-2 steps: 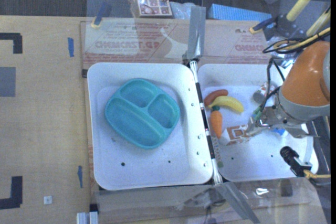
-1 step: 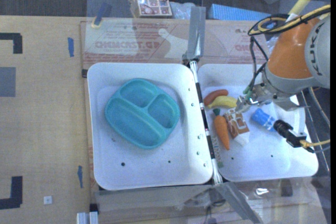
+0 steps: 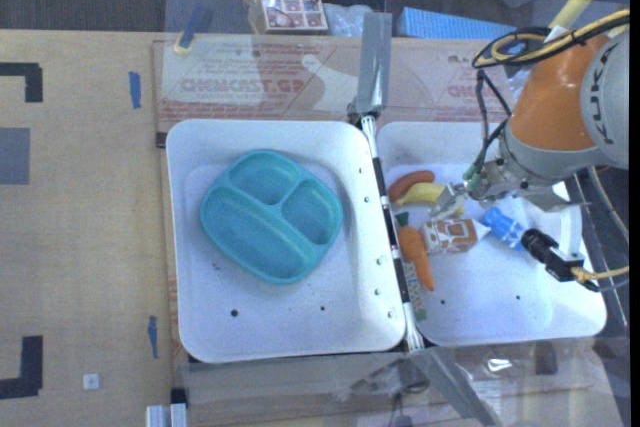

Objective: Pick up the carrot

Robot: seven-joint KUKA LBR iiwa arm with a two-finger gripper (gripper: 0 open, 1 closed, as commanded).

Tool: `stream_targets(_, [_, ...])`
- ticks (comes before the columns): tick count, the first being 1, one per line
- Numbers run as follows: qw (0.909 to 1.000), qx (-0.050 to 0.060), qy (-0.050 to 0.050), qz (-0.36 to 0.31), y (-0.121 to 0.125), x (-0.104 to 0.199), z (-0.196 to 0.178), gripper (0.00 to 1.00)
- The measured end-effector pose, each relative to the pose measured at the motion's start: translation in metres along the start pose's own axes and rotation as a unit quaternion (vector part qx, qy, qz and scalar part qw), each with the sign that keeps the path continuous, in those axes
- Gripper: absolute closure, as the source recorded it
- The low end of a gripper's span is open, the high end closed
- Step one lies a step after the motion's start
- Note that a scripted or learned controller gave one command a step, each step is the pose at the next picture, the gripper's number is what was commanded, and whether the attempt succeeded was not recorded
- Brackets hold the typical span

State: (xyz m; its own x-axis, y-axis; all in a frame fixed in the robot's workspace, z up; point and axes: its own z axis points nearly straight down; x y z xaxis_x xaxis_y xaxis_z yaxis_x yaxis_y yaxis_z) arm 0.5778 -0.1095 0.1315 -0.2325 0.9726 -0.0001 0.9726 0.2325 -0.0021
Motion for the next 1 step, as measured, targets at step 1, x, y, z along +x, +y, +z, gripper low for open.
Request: stream_targets(1, [0.9999,-0.008,-0.001,0.011,-0.0414,0.0143,0.0187,0.0])
